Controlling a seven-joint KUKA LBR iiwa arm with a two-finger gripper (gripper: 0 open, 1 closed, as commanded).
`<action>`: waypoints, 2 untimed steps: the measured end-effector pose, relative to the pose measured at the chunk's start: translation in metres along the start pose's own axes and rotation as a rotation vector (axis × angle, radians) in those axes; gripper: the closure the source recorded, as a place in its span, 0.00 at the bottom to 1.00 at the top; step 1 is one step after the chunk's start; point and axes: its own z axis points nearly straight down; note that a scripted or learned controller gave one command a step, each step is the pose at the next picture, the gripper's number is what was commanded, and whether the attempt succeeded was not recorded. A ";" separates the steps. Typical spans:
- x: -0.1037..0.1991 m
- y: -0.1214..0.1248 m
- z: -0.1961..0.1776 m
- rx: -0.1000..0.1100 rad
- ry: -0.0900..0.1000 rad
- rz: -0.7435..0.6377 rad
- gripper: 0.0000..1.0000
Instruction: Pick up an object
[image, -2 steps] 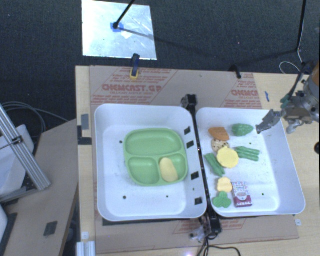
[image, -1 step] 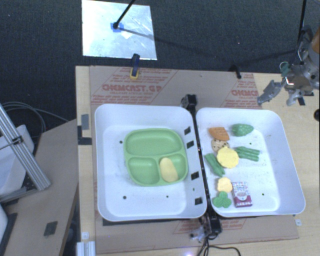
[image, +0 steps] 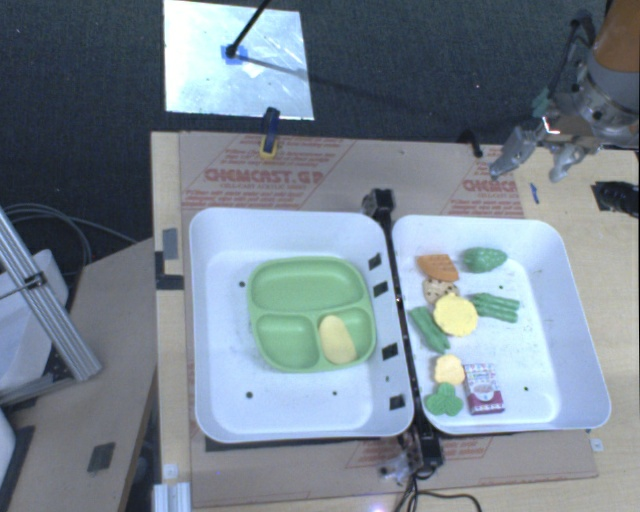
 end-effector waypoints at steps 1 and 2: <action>0.046 -0.065 0.015 0.010 0.002 0.002 0.00; 0.032 -0.136 0.065 0.015 0.002 0.011 0.00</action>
